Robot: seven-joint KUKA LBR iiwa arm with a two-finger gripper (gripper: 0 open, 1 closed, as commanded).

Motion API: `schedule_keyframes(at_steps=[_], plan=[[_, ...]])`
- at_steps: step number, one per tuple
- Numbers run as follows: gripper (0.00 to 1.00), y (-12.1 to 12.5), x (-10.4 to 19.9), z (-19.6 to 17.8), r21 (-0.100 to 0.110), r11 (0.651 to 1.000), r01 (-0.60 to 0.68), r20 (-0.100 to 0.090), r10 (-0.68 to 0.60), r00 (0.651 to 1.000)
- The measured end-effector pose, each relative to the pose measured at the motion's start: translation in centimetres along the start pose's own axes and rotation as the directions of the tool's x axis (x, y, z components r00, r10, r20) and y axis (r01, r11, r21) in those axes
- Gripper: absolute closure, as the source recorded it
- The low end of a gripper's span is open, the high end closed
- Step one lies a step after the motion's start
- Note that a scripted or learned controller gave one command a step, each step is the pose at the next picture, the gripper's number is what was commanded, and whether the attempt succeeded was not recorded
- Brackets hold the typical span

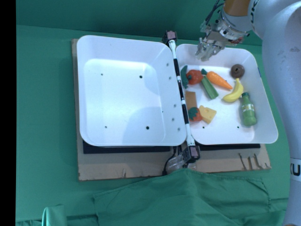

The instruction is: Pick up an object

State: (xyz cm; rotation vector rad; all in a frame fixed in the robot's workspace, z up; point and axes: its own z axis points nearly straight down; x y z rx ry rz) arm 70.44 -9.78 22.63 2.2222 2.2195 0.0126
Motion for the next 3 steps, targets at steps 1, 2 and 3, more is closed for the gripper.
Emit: schedule_keyframes(at_steps=[1,2,3], plan=[[1.00,-0.4,-2.4,4.1,0.016,1.000,0.003,-0.007,-0.003,1.000],[1.00,-0.3,-2.5,2.8,0.014,1.000,0.001,-0.002,-0.001,1.000],[1.00,-0.2,-2.5,1.4,0.007,1.000,-0.002,0.001,0.002,1.000]])
